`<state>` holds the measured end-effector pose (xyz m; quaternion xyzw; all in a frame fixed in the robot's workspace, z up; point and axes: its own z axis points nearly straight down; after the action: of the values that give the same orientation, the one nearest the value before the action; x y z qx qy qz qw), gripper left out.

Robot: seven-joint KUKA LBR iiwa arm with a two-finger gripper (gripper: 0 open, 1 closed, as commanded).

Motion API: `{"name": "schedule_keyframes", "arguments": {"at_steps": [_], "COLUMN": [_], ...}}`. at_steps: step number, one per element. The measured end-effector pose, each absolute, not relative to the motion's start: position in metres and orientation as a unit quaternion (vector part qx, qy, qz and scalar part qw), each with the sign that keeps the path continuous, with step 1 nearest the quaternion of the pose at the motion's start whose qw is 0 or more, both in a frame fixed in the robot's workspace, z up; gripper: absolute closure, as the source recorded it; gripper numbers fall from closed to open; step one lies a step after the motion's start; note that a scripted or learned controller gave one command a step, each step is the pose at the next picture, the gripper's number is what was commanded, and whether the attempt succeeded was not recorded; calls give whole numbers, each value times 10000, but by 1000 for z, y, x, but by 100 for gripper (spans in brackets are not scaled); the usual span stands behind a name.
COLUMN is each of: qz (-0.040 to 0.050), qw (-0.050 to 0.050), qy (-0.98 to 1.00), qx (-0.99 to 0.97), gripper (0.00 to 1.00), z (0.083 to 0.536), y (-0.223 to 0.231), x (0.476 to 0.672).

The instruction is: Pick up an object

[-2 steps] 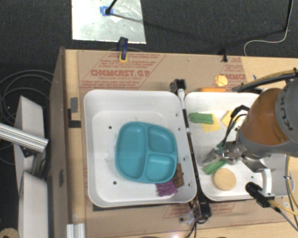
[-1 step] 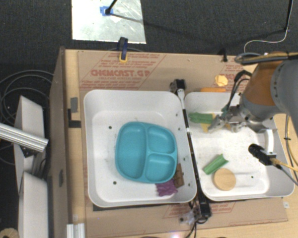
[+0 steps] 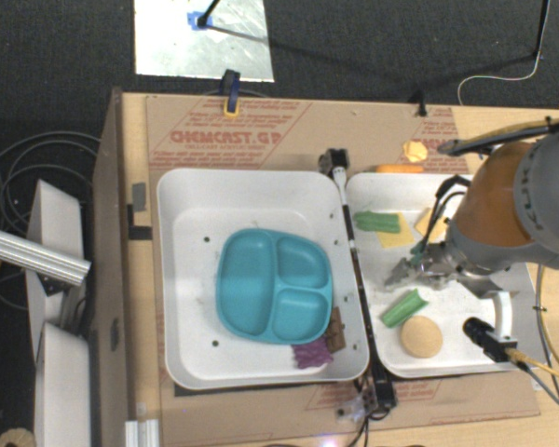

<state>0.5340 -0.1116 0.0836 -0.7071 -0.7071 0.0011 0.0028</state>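
Camera view, from above at a slant. I saw the gripper (image 3: 398, 273) low over the middle of the right bin (image 3: 447, 367), with the arm (image 3: 508, 203) reaching in from the right; I could not tell whether it was released or clenched, and nothing showed in its grasp.

The green stick (image 3: 401, 307), the thing closest to it, lay flat on the bin floor just on the gripper's near side. Its long axis ran on a diagonal, one end pointing near-left and the other far-right. I could not tell whether stick and gripper touched.

A tan ball (image 3: 421, 336) sat just beside the stick's near side. A green block (image 3: 377, 221) lay toward the far-left of that bin, its long axis left to right, with a yellow piece (image 3: 398, 238) against it. An orange thing (image 3: 399, 169) rested at the far rim.

The left bin (image 3: 191, 277) held a teal divided plate (image 3: 272, 285), with a purple thing (image 3: 309, 353) and a brown thing (image 3: 336, 331) at the plate's near-right edge.

Red print on the cardboard sheet (image 3: 289, 124) beyond the bins read "CHEMCAST", followed by letters I took for "GP"; the smaller lines were too fine to read.
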Motion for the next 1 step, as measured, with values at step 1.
{"name": "schedule_keyframes", "arguments": {"at_steps": [1], "qz": [7], "qw": [-2], "qy": [-7110], "qx": [-7032], "gripper": [0], "z": [87], "y": [-128], "x": [663]}}
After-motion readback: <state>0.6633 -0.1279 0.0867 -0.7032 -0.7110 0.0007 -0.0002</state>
